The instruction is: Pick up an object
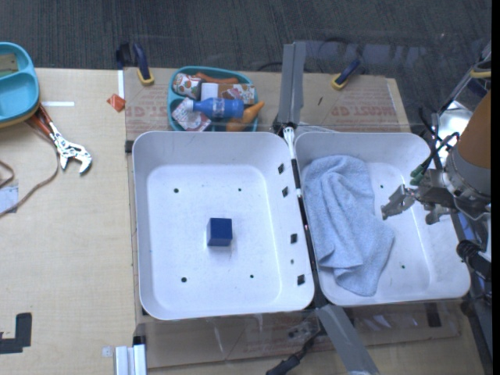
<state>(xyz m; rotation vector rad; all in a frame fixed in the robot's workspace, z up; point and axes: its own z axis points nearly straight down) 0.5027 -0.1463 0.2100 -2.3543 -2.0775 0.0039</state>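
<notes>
Over the right bin (437,283), near its right wall, the gripper (408,200) hangs with the grey arm (473,162) entering from the right edge. Its fingers (393,204) stand apart, with nothing between them. One light blue towel (348,221) lies crumpled in the left half of that bin, reaching from the far wall toward the near wall; the fingers sit just beside the towel's right edge, and contact cannot be confirmed. One dark blue cube (220,232) rests on the floor of the left bin (156,287), roughly central, well apart from the fingers and separated from them by the walls where the two bins meet.

Count: two white bins, one towel, one cube. On the desk (70,272), beyond the far wall of the left bin, one small teal tray (212,100) holds assorted items too small to identify individually. At far left lie one wrench (69,153) and one blue dish (16,80), partly cut off by the frame.
</notes>
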